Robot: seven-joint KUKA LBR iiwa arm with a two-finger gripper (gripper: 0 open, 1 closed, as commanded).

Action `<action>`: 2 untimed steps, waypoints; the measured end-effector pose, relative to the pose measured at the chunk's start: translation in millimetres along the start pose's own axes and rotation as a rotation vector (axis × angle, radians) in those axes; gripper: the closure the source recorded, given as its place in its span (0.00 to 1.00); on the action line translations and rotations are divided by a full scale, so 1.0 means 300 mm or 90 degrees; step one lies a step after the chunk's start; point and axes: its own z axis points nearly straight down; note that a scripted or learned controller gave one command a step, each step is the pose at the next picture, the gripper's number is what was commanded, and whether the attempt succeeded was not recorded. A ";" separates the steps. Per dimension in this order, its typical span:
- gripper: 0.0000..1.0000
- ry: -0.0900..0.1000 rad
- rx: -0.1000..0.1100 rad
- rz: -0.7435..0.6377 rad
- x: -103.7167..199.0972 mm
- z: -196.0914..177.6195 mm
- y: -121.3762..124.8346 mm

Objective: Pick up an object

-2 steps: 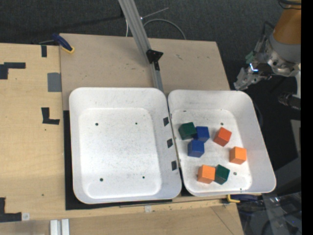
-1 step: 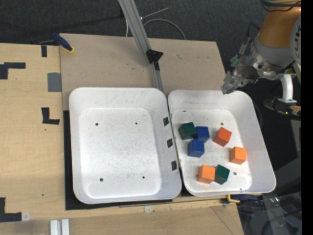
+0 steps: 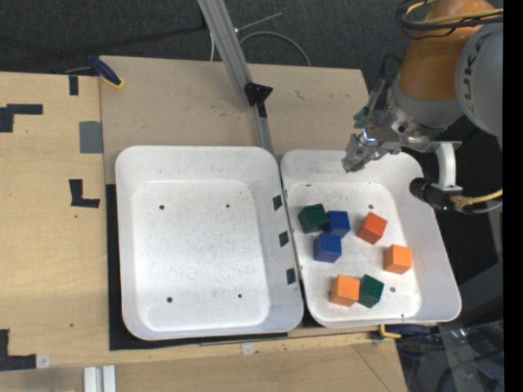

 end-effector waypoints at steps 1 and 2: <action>1.00 0.000 -0.001 -0.001 0.172 -0.014 -0.047; 1.00 0.000 0.000 0.000 0.319 -0.020 -0.132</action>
